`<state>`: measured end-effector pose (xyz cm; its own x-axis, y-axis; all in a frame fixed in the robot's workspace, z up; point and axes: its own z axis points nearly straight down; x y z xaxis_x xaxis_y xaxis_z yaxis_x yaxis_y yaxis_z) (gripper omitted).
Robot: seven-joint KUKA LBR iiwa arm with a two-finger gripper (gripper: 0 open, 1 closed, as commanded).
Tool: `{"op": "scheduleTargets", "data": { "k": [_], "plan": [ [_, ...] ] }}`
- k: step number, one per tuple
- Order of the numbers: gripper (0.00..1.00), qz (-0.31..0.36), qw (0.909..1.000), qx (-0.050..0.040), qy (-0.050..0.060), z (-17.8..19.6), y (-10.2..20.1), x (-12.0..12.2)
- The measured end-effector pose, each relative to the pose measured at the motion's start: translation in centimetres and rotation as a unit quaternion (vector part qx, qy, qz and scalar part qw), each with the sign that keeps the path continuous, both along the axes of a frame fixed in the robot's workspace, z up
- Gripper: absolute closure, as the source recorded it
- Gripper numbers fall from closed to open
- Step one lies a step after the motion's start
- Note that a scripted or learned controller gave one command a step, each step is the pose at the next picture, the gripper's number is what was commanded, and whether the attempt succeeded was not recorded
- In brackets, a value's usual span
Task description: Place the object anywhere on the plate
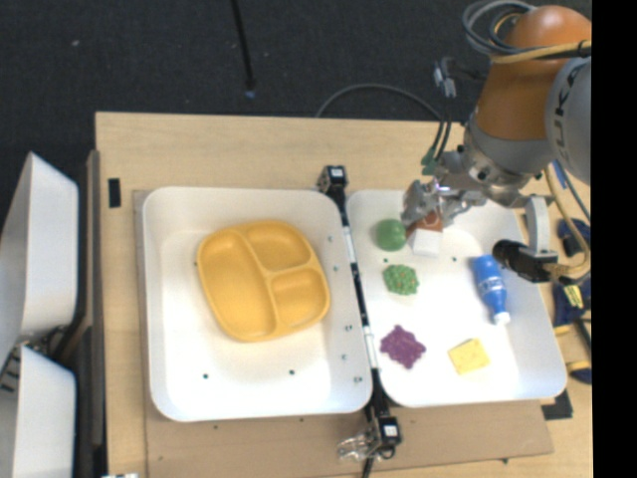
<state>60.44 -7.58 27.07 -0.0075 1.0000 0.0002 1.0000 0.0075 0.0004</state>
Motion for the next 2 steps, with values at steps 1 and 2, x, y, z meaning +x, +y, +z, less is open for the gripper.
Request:
{"op": "scheduleTargets", "data": {
  "k": [1, 2],
  "plan": [
    [1.00, -0.001, 1.0000, -0.0002, 0.000, -1.0, 4.0, 2.0],
    [1.00, -0.001, 1.0000, -0.0005, 0.000, -1.9, 8.1, 4.0]
  ]
}}
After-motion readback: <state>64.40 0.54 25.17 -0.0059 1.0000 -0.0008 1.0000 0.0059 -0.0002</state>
